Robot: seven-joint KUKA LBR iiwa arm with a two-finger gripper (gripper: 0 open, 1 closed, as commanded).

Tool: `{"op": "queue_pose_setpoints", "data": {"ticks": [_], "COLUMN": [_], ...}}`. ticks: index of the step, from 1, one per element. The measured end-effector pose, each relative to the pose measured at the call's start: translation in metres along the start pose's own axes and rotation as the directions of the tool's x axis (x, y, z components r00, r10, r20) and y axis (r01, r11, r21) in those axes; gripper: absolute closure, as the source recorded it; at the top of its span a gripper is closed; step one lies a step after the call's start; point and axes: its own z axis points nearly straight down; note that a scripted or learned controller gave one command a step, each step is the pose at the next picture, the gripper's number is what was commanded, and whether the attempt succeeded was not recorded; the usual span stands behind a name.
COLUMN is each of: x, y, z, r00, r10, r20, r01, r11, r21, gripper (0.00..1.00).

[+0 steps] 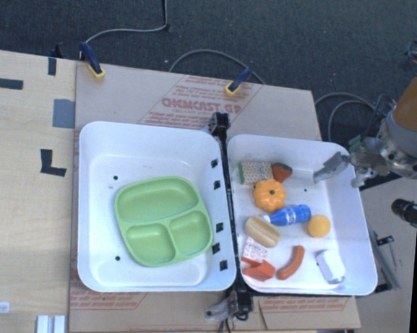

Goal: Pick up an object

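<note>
Arm poised at the right bin (350,211), no item yet grasped.
The claw (343,167) hangs over the bin's upper right corner, apart from the toys; whether it is released or clenched cannot be told. Candidate items lie below and left of it: pumpkin (270,195), blue bottle (290,216), orange ball (319,226), sausage (291,262). Judged best practice: pick an isolated item such as the ball, centre over it, descend straight, then close.

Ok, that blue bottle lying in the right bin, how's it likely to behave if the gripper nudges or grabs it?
The blue bottle lies on its side, so a nudge would probably roll it. It looks like smooth toy plastic, likely light and somewhat slippery. The pumpkin and orange ball sit close, so it may bump them.
</note>
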Motion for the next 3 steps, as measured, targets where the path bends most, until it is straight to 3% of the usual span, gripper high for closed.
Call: {"op": "queue_pose_setpoints", "data": {"ticks": [1,2,3], "x": [0.075,0.103,0.103], "y": [0.07,0.015,0.015], "z": [0.105,0.143,0.134], "r00": [1.0,1.0,1.0], "r10": [-0.002,0.0,0.0], "r20": [-0.002,0.001,0.002], "r01": [0.002,0.0,0.0], "r11": [1.0,1.0,1.0], "r21": [0.003,-0.002,-0.003], "gripper": [0.0,0.0,1.0]}}
